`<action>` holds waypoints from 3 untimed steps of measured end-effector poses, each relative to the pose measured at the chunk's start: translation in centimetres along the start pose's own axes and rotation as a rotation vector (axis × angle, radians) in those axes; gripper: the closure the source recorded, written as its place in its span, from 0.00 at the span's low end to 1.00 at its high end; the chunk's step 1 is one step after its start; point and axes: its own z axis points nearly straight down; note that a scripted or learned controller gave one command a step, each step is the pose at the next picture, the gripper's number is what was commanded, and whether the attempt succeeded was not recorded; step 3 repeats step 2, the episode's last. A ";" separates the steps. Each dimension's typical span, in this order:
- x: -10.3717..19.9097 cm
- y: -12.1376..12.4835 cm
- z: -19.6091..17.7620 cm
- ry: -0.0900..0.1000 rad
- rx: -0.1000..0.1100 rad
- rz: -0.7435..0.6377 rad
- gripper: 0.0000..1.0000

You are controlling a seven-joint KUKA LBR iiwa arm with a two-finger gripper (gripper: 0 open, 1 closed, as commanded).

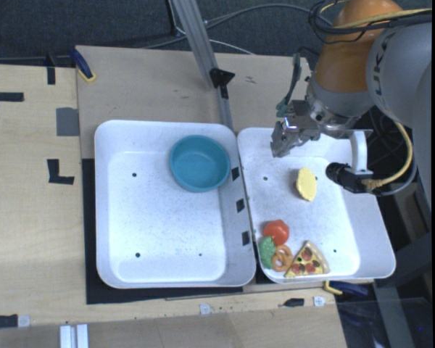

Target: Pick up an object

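Pizza (pixel 307 260) and tomato (pixel 276 231) lay far below my hand (pixel 283 147); lemon (pixel 306 184) sat just beside it. I couldn't tell whether my hand was apart, hovering for a pick.

bins (pixel 167 267): glossy speckled white plastic | bowl (pixel 199 163): smooth blue plastic | bench (pixel 29 209): matt wood

Above the right bin (pixel 362 263), the claw (pixel 281 147) is too small and dark to tell how its fingers stand, the arm (pixel 391 56) is cut off by the picture's right edge, and its wrist hides the bin's far right corner.
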 end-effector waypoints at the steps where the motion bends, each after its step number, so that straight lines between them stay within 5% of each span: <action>1: 4.7 1.0 0.1 0.000 0.001 0.000 1.00; 2: 8.9 2.9 0.1 0.000 0.000 0.001 1.00; 3: 8.9 2.9 0.1 0.000 0.000 0.001 1.00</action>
